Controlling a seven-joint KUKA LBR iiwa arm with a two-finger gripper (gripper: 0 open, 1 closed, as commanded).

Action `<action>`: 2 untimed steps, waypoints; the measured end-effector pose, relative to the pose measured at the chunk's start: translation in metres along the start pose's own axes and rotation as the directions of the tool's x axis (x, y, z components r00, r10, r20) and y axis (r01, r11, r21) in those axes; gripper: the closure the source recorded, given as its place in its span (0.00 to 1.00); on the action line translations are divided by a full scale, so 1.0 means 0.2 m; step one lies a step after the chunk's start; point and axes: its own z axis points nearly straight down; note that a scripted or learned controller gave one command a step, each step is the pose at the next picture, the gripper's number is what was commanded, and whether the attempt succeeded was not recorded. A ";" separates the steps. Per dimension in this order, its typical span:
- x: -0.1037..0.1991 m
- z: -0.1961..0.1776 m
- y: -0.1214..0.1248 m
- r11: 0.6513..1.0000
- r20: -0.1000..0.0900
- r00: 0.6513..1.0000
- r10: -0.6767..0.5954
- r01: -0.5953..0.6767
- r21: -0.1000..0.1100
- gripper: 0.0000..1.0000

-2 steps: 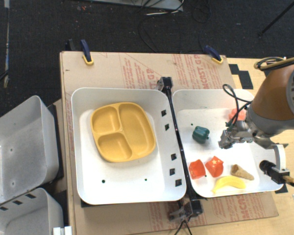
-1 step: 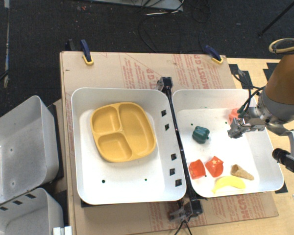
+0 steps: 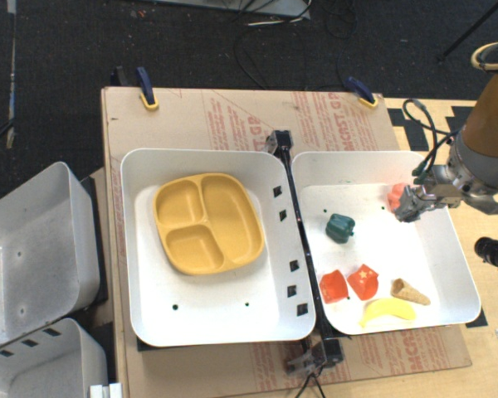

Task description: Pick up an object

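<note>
Lying just beside the fingers (image 3: 408,206), pink object (image 3: 396,195), right bin (image 3: 448,247).

The arm (image 3: 481,152) reaches in from the right, wrist angled down-left.

We see a divided plate (image 3: 207,222) in the left bin (image 3: 141,305); the right bin (image 3: 448,255) holds five small items near its front edge.

Bright, even overhead light on the white bins (image 3: 141,222), soft shadows, focus slightly soft
</note>
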 end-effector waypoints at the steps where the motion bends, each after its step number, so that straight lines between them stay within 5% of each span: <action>1: 0.26 0.06 0.00 1.000 -0.002 1.000 -0.003 0.003 0.005 1.00; 2: 0.53 0.10 0.01 1.000 -0.002 1.000 -0.003 0.003 0.005 1.00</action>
